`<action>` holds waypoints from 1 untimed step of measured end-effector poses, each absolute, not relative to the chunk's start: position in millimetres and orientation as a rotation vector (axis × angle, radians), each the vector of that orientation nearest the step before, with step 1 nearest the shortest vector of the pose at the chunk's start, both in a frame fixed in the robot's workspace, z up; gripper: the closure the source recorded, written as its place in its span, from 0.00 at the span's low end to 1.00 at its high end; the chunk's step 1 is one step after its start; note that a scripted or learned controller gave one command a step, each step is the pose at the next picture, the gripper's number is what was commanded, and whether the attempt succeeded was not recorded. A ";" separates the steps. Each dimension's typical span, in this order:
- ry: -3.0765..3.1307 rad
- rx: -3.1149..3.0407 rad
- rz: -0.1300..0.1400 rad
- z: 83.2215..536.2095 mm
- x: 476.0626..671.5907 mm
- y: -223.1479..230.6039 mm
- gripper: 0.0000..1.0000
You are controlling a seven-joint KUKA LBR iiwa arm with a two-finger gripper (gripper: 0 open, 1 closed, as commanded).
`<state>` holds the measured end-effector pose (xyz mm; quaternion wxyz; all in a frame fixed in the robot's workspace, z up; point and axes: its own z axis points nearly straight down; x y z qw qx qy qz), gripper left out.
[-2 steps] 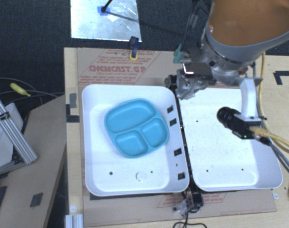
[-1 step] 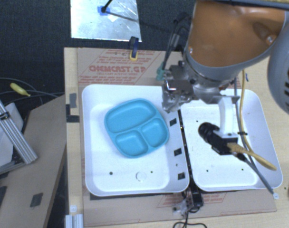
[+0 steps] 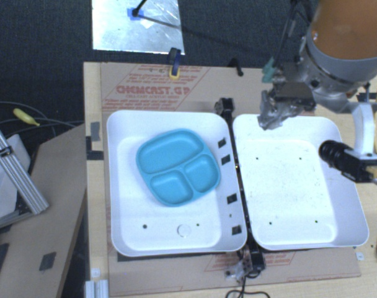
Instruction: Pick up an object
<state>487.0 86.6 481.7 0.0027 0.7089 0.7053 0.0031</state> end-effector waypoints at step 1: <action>2.230 2.213 0.003 467.7 486.2 145.1 1.00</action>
